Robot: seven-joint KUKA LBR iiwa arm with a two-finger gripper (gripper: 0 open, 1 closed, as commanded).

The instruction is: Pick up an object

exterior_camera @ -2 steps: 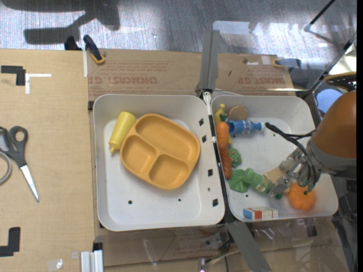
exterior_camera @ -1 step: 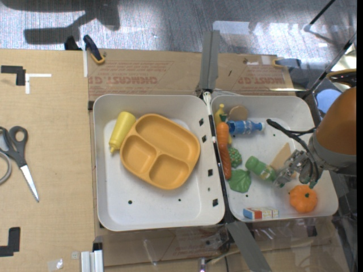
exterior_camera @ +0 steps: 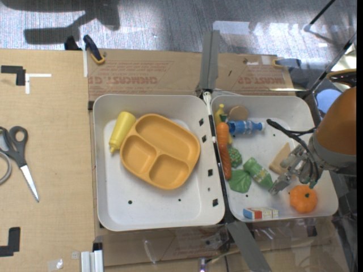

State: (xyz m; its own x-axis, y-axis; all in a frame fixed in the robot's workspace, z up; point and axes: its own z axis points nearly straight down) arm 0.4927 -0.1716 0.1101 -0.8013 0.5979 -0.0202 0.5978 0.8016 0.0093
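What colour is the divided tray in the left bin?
The divided tray is yellow-orange, seen clearly in the camera view.

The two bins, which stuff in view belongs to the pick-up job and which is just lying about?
Job:
pincer
orange fruit
carrot
blue bottle
wooden block
small box

Lying about:
scissors
orange divided tray
yellow bottle

Tray (exterior_camera: 160, 151) in left bin (exterior_camera: 113, 208), bottle (exterior_camera: 121, 130) beside.

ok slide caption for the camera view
Gripper hovers open above the right bin beside an orange toy.
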